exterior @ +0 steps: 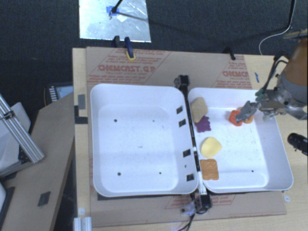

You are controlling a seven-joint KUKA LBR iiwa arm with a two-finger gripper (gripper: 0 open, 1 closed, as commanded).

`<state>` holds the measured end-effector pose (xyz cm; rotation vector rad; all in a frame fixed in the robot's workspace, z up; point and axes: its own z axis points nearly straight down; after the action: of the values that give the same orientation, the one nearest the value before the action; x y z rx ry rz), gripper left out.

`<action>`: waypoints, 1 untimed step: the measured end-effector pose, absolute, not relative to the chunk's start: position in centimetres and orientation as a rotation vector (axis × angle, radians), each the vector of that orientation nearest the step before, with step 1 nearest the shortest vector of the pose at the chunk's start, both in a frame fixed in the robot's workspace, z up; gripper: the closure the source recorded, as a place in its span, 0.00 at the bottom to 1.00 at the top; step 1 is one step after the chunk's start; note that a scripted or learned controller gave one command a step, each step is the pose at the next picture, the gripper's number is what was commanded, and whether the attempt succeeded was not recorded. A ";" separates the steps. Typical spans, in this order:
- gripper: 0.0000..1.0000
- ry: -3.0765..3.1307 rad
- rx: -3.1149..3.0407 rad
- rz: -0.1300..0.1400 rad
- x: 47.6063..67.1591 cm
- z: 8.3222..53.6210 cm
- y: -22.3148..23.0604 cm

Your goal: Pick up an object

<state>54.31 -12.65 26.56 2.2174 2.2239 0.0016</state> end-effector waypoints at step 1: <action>0.00 2.234 2.200 0.016 52.4 35.5 -1.0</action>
<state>52.41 -0.99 35.47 2.2002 2.2343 0.0162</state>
